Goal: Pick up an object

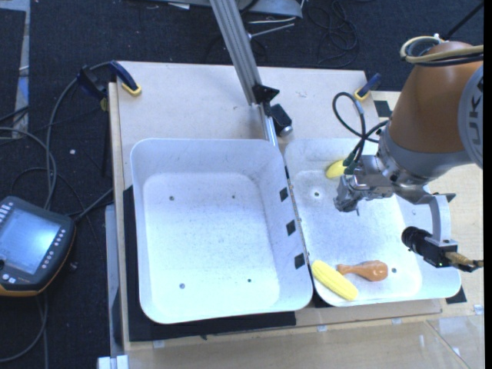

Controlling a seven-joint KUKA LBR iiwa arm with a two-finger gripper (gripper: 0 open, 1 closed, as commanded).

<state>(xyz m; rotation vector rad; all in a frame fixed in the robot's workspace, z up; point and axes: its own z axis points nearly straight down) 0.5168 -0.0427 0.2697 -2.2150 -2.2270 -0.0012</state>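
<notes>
Camera view: a desk [192, 98] seen from above, bearing two white bins.
Left bin [154, 160]: nothing to pick.
Right bin [442, 283]: corn [334, 280] and a drumstick [366, 270] touching at the near edge; a yellow piece [335, 168] at the far edge.
Claw [347, 198]: low over the bin's middle, beside the yellow piece; open or closed, cannot tell.
Advice: centre over one object, then descend.

Two white bins: one [204, 229] at nine o'clock, one [384, 229] at three. Three objects: one yellow piece [335, 168], one corn cob [334, 280], one orange drumstick [364, 270].
</notes>
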